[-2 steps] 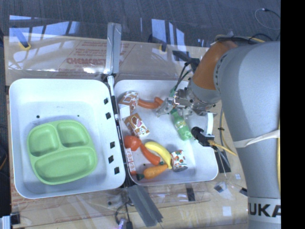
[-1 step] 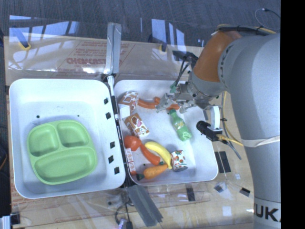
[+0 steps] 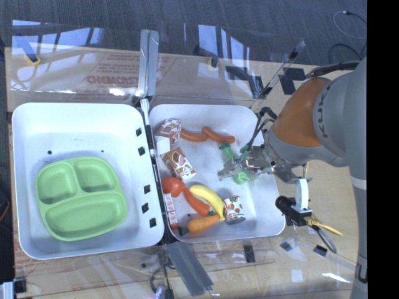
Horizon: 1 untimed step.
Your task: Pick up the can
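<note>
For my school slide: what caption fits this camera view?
Robot gripper hovers in the right bin above toy food, with the can lying near the banana.

Dark grey carpet (image 3: pixel 187 5) lies beyond the wooden bench (image 3: pixel 75 67), whose clear sheeting reflects bright light.

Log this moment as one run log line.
task: pick up can | can: lying in right bin, near banana | pincer: above right bin, apart from can
</note>
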{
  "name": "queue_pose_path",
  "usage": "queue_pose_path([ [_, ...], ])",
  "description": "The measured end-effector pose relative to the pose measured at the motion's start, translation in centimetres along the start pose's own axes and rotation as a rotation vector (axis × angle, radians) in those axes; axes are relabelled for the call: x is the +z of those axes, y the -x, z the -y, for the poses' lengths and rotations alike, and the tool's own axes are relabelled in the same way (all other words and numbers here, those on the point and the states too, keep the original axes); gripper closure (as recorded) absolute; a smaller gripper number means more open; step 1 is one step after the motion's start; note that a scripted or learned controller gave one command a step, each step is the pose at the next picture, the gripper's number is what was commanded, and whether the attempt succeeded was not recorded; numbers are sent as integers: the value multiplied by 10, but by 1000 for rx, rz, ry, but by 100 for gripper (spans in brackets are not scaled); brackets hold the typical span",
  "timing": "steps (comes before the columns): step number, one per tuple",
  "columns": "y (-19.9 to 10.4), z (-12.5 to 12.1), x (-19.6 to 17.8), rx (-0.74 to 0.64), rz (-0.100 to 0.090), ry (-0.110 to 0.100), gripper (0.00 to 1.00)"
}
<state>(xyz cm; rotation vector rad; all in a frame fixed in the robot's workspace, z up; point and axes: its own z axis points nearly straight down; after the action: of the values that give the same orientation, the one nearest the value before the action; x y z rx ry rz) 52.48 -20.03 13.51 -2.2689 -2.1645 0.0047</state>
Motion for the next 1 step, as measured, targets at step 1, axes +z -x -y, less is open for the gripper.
queue_pose_path([
  [1,10,47,45,146,-1,2,0],
])
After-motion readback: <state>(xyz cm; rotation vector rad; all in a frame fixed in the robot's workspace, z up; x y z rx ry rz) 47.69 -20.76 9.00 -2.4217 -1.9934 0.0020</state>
